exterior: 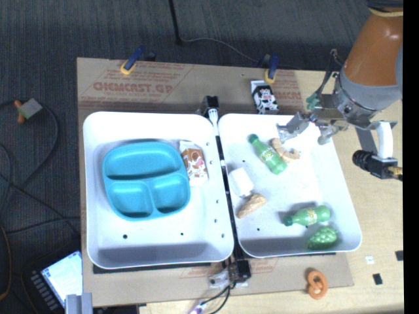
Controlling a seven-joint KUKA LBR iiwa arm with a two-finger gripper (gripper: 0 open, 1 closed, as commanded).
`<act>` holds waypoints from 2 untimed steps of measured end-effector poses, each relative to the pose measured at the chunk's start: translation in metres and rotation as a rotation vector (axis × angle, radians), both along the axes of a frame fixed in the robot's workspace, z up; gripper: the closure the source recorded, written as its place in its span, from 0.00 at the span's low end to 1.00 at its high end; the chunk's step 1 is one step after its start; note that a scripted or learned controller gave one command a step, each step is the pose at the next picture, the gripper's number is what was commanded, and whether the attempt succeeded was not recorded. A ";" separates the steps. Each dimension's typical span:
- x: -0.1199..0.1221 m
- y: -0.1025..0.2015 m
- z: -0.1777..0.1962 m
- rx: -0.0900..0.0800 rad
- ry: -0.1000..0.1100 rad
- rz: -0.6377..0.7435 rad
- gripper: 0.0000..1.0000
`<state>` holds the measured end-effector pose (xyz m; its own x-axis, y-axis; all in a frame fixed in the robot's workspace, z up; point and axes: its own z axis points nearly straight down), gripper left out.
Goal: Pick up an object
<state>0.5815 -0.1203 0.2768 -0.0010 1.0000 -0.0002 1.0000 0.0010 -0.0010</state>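
Gripper [306,124] hangs over the far part of the right bin [347,195], its fingers spread apart with nothing between them. Just left of it and nearer lie a green bottle [268,154] and a tan piece [286,150], touching each other. Another green bottle [308,216] lies in the near right corner, and the left bin [91,175] holds a blue tray [144,178].

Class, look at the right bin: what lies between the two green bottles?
In the camera view, bare white bin floor separates the upper green bottle from the lower green bottle; nothing lies between them.
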 end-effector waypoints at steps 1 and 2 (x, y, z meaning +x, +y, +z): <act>0.003 -0.084 -0.113 -0.001 0.003 -0.002 0.00; -0.009 -0.053 -0.189 -0.002 -0.005 -0.001 0.00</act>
<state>0.5721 -0.1737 0.0877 -0.0003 1.0000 -0.0022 1.0000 0.0003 0.0041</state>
